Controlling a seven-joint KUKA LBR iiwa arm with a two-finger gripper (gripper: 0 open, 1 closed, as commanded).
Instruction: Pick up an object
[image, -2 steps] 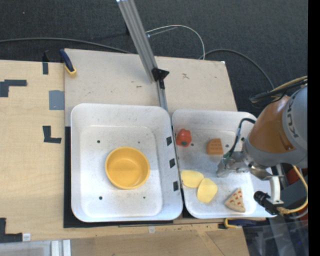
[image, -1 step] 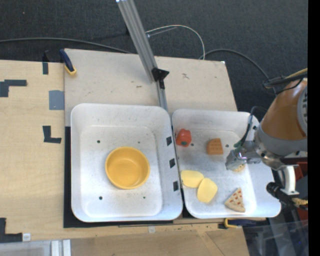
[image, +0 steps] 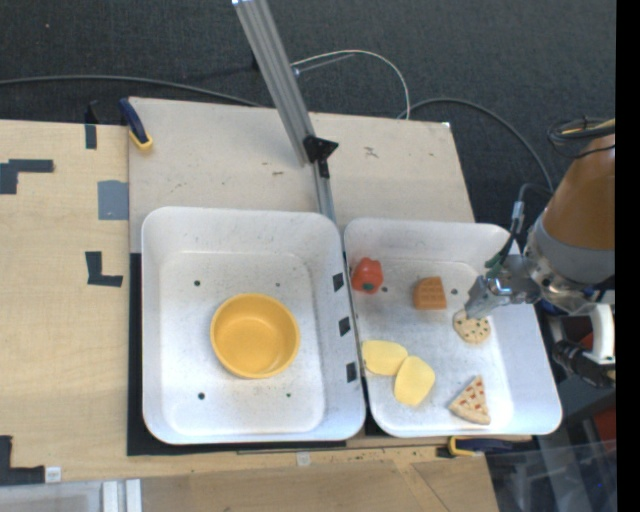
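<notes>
Claw (image: 478, 306) is down in the right white bin (image: 520, 400), near its right wall, tips right at the top edge of a small round tan cookie with dark specks (image: 472, 328). Can't tell how far the claw is open, or whether it has hold of anything. Cookie lies flat on the bin floor, roughly round so no clear long axis or pointing direction. Pale beige, a few dark dots on top, edge slightly irregular.

Rest of the right bin: red tomato-like toy with green top (image: 367, 274) near the left wall, small orange-brown square cracker (image: 430, 293) between it and the claw, two pale yellow oval slices (image: 398, 369) touching each other at centre front, triangular pizza-slice toy with red spots (image: 470, 401) at front right, its point aimed up toward the cookie.

Left white bin (image: 170, 240) holds a yellow plastic bowl (image: 255, 335), upright, about centre.

Grey arm with orange band (image: 585, 215) comes in from the right edge of the bench
</notes>
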